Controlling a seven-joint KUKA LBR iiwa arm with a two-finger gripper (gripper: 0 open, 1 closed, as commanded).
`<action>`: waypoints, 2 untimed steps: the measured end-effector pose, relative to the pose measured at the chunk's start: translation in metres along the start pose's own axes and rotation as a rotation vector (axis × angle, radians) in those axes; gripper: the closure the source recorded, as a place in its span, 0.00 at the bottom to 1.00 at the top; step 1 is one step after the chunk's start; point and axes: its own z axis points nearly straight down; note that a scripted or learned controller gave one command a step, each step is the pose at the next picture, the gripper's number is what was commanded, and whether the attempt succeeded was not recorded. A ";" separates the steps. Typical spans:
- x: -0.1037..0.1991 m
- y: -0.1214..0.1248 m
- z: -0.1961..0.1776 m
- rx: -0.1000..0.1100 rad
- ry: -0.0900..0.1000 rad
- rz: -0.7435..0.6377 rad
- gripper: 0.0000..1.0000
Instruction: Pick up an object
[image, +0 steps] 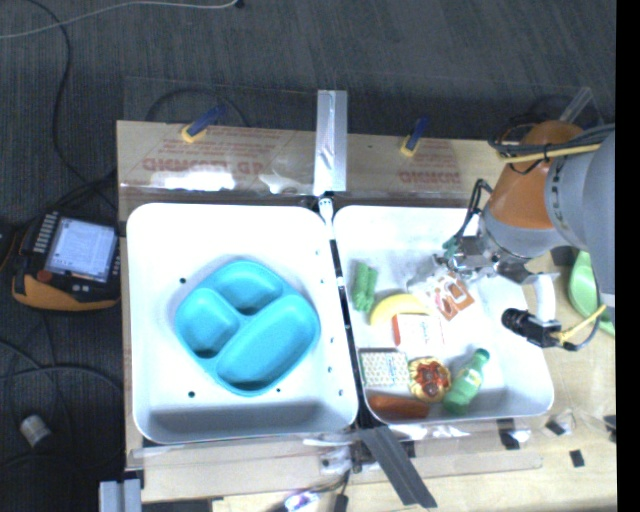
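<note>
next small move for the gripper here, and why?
Probably a short descent. The gripper sits over the right bin, at its upper right, beside the small orange-and-white packet, with nothing visibly between its fingers. The other items are packed toward the bin's lower left, so the packet looks like the nearest target.

Grey arm (592, 200), orange band (527, 195) above wrist, yellow and black cables; small metallic tool (462, 256).

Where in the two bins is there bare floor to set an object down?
Left bin: bare strips all round the blue tray. Right bin: bare at its back-left corner, behind the green packet. Crowded toward the front, around the green bottle.
</note>
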 end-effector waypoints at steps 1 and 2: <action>-0.012 0.052 -0.009 -0.001 0.001 -0.003 0.00; -0.053 0.061 -0.045 -0.001 -0.004 -0.288 0.00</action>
